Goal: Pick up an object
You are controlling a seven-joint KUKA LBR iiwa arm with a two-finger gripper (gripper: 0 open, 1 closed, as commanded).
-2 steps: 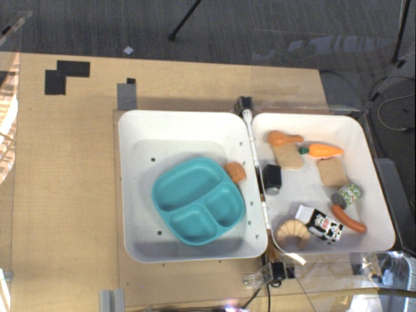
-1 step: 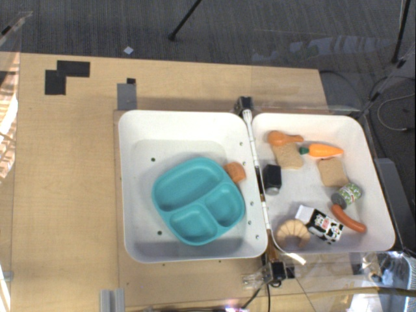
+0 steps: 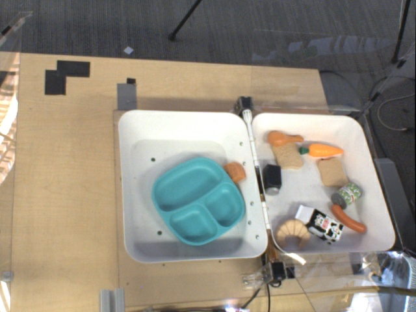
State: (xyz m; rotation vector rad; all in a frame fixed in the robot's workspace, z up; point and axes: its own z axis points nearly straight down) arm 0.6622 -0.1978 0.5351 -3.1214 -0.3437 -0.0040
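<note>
Still at step 1: nothing lifted, carrot (image 3: 321,151) and croissant (image 3: 294,232) lying loose in right bin (image 3: 380,194). Cannot tell hand state. Next: descend over 1 isolated object, then close.

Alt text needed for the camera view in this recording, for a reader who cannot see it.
Two shallow white bins sit side by side on a wooden bench: the left bin holds a teal divided plate and a small orange item; the right bin holds scattered toy foods, including a carrot and croissant.

There were two white bins (image 3: 130,174) and one blue plate (image 3: 198,201). There were two slices of bread (image 3: 286,155), one carrot (image 3: 320,151), one sausage (image 3: 349,218), one croissant (image 3: 293,231) and one small can (image 3: 349,193).
</note>
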